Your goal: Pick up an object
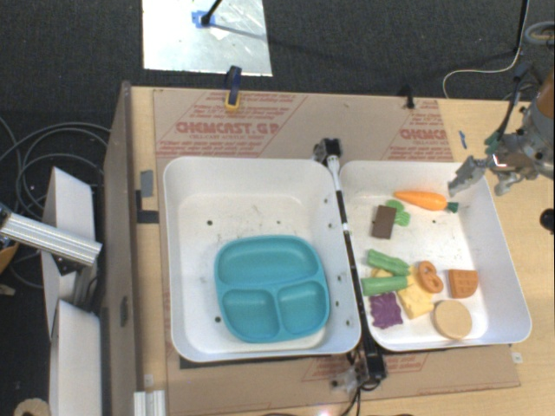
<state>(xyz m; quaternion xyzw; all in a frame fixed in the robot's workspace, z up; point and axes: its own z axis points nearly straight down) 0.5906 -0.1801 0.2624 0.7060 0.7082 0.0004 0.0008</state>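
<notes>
At the right bin's far right corner: one gripper [468, 177], hovering above the rim, nothing between its fingers; whether they stand open or closed cannot be told at this size

Risks, as judged:
- the toy carrot [421, 200], nearest candidate, lies close under the far wall; a descent there may catch a finger on the rim or pinch only the green tip, so the carrot rolls free
- the near-edge pieces lie packed together; fingers dropped among them may nudge neighbours or close on two at once

Right bin [507, 271], white, shallow, contents:
- toy carrot, orange, toward the far edge
- brown block [383, 221] with a small green piece [401, 217] touching it, just beside the carrot
- two green pods [386, 263] [384, 283], near the divider side
- purple piece [386, 310], at the near edge
- yellow wedge [414, 302], touching the purple piece
- pretzel [427, 276], mid-bin
- orange waffle square [463, 282], just beside the pretzel
- tan round disc [453, 318], near right corner

Left bin [186, 224], white, shallow, contents:
- teal divided tray [271, 287], three compartments, toward the near edge

No item is yet lifted; every candidate rests on the right bin's floor
</notes>
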